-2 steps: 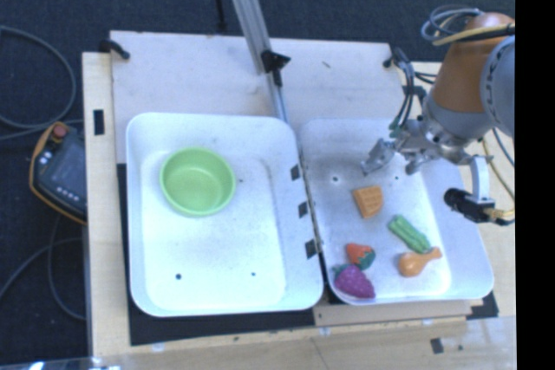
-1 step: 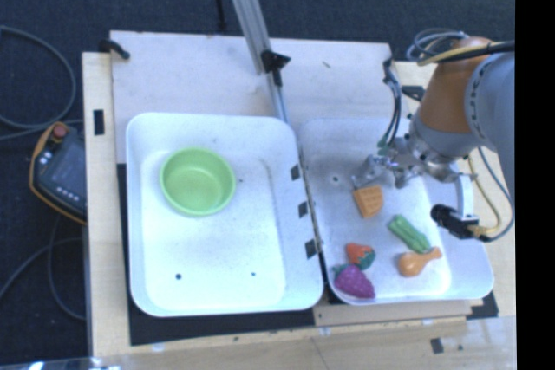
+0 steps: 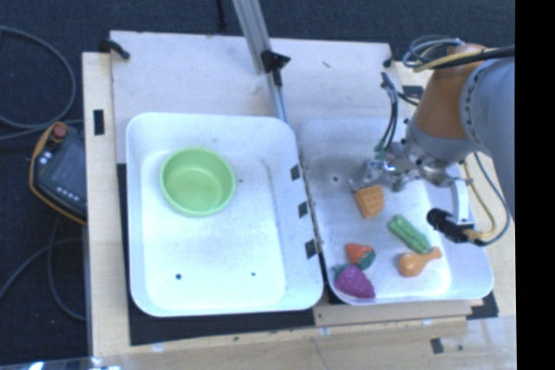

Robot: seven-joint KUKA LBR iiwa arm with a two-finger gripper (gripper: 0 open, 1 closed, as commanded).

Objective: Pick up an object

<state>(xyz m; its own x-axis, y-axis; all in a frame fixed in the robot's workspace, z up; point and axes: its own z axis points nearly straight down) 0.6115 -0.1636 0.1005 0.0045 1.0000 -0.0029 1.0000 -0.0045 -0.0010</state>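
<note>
Robot arm (image 3: 460, 113) reaching into the right bin (image 3: 329, 147), its gripper (image 3: 379, 178) low over a small orange block (image 3: 370, 201).

Largest to smallest: the left bin (image 3: 156, 273) sits beside the right bin and holds a green bowl (image 3: 199, 180). In the right bin, the orange block lies just under the gripper, seemingly touching it. Whether the gripper is released or clenched cannot be told from this angle. Below-right of the block lie a green pickle (image 3: 408, 233), an orange gourd (image 3: 417, 261), a purple grape bunch (image 3: 354, 281) and a small red strawberry (image 3: 359, 254). The likely risk: the gripper sits toward the block's upper edge, so closing off-centre could nudge or tip the block away instead of lifting it.
</note>
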